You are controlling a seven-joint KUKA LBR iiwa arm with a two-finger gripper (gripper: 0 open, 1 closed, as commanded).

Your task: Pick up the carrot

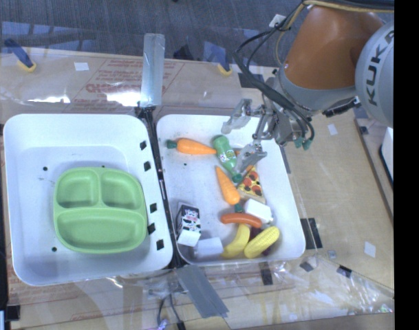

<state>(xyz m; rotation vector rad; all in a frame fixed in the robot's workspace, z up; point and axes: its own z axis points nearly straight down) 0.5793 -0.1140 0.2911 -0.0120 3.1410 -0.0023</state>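
My pincer (245, 130) hangs over the upper part of the right bin (169, 184), at about one o'clock from that bin's middle, its two fingers spread wide with nothing between them; one finger (235, 119) points toward ten o'clock, the other (252, 153) reaches down toward six, just above the green bottle (225, 152). There are two carrots here (both orange, both lying flat on the bin floor). One carrot (192, 146) lies near the bin's top edge at about eleven o'clock from the middle, its green stub toward nine. The second carrot (228, 186) lies near the middle, slanted, just below the bottle and beside a pizza slice (251, 183) at its three o'clock. Toward six o'clock I see a hot dog (241, 219), a banana (237, 241), a corn cob (262, 241) and a small milk carton (189, 224). The left bin (16, 184) holds a green divided plate (99, 210).
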